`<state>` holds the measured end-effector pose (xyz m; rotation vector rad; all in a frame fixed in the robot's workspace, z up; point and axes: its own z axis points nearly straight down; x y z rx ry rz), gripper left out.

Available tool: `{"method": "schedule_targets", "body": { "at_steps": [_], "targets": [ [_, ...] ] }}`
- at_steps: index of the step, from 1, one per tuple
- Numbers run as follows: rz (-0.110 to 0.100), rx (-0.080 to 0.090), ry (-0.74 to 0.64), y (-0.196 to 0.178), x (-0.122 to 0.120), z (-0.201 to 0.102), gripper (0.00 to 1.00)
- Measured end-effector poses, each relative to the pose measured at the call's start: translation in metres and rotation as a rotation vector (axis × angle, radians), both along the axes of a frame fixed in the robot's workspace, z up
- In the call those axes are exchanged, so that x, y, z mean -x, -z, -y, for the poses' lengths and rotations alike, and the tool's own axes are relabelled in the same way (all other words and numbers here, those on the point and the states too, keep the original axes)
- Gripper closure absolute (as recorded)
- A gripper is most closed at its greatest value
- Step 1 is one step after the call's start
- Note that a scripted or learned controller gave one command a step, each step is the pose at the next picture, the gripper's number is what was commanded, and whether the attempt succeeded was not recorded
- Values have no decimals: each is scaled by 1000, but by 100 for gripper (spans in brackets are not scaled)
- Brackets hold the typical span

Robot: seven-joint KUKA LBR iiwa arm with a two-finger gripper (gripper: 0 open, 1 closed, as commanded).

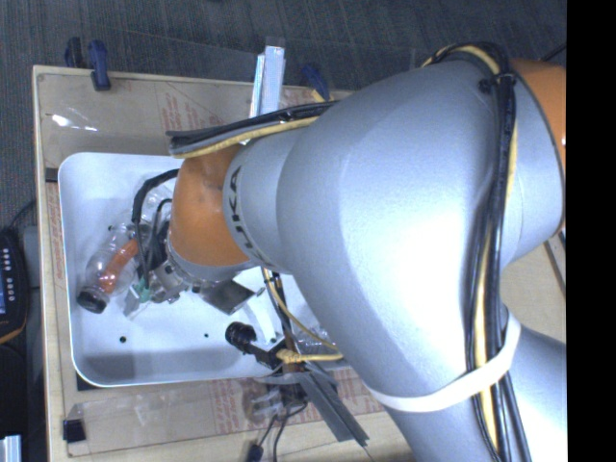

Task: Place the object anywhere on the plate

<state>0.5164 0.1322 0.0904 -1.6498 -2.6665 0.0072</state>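
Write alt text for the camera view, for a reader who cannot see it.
A large grey arm with an orange band reaches from the right into a white bin, hiding much of it. Its gripper sits beside a clear bottle lying near the bin's left wall.

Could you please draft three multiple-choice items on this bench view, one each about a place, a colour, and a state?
1. Where does the clear bottle lie?
A. in the white bin, near its left wall
B. on the floor above the bench
C. on top of the arm

2. What colour is the band above the arm's wrist?
A. blue
B. orange
C. green

3. How does the bottle rest?
A. upright on its base
B. hanging in the air
C. on its side on the bin floor

Answers:
1 A, since the bottle sits inside the bin close to the left wall, beside the gripper.
2 B, since the band shows orange against the grey arm.
3 C, since its dark cap points down-left and its body lies along the floor.
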Motion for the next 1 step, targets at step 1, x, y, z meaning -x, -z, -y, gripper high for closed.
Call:
{"method": "schedule_targets", "body": {
  "at_steps": [1],
  "targets": [
    [0,0,1,0,0,0,0]
  ]
}}
